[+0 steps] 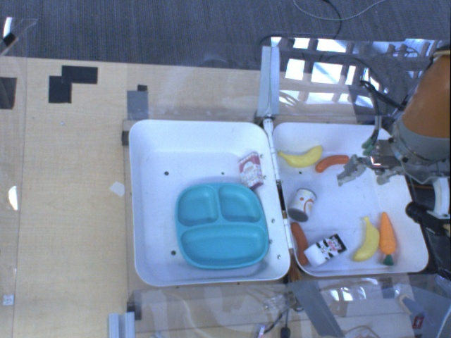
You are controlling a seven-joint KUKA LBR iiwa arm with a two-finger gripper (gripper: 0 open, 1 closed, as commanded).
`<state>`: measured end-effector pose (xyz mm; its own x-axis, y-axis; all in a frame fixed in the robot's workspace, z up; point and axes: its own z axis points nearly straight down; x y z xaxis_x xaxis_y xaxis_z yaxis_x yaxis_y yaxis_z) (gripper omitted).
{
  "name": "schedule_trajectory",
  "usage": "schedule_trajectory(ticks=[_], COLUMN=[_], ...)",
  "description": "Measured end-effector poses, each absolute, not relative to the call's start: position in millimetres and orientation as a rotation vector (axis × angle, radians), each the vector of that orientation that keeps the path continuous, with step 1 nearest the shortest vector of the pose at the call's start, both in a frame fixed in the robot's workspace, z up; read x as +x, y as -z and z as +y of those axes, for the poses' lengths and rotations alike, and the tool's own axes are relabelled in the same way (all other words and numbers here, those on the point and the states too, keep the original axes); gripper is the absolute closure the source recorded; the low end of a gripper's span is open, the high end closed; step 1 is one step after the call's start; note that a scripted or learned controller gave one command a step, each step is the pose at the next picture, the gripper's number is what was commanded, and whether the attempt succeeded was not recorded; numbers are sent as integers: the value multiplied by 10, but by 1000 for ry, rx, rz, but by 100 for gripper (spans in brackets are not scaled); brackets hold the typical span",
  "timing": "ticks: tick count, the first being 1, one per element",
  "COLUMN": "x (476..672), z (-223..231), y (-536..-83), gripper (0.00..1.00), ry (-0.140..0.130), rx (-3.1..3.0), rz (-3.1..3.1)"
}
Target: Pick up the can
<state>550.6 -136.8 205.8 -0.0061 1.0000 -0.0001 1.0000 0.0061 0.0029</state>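
Can (pixel 250 169) sits tipped against the left bin's (pixel 151 189) right wall, well left of my pincer (pixel 361 166), which hangs open and empty over the right bin (pixel 416 259), so I'd cross the divider leftward.

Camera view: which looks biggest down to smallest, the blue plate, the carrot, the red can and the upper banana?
1. Blue plate, by far the largest.
2. Upper banana.
3. Carrot and red can: they look too alike in size to rank.
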Motion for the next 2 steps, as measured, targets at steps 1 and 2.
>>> schedule_trajectory(ticks=[1,2], x=[6051,5706], z=[-700,-138], y=[-1848,-1849], gripper=[0,0], ry=[-5,-4], rx=[2490,2378], rz=[1912,2051])
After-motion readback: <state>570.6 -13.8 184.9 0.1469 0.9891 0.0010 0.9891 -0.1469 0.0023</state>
